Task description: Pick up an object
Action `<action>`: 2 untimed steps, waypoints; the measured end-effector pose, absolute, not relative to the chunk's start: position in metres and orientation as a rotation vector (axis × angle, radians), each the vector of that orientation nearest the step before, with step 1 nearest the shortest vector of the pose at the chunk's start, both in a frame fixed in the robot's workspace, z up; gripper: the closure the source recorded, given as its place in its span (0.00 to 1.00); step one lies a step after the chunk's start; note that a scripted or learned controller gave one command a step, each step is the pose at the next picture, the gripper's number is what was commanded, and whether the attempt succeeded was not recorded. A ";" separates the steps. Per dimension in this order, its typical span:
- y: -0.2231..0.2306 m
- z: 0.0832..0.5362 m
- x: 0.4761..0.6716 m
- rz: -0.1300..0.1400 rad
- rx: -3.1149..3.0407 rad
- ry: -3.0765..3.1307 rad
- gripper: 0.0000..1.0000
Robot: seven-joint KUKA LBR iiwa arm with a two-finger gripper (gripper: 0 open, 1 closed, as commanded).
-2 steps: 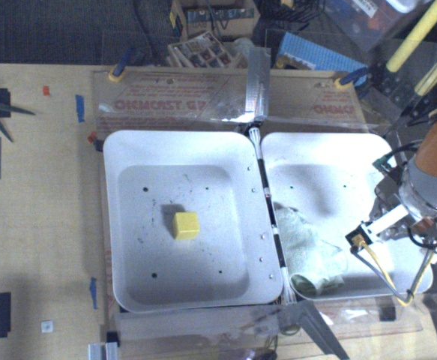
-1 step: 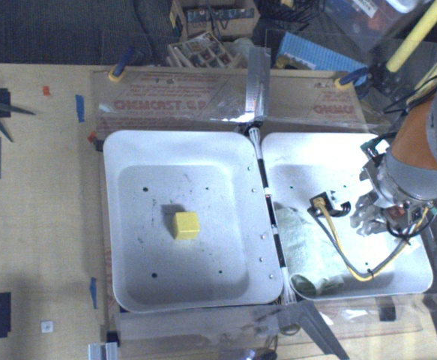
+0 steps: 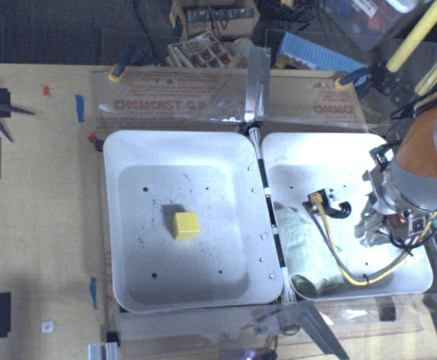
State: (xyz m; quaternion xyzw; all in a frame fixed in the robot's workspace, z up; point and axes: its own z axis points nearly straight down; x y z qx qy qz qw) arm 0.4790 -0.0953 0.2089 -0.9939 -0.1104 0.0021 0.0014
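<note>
Currently, the yellow block (image 3: 187,225) sits alone near the centre of the left bin (image 3: 121,156), while the gripper (image 3: 379,227) hangs over the right bin (image 3: 293,152) at about 3 o'clock from the block, well apart from it. Note the yellow cable (image 3: 330,250) with its black plug (image 3: 336,207) trailing across the right bin at 9 o'clock from the gripper, and a pale green roll (image 3: 313,283) at 7 o'clock. Expect a likely snag: a descent here could catch the cable or drag it. You cannot tell the finger opening from this angle, nor whether anything is touched or held.
</note>
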 end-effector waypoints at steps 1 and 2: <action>-0.095 0.218 0.480 0.009 -3.119 -0.351 1.00; -0.095 0.228 0.481 0.010 -3.118 -0.355 1.00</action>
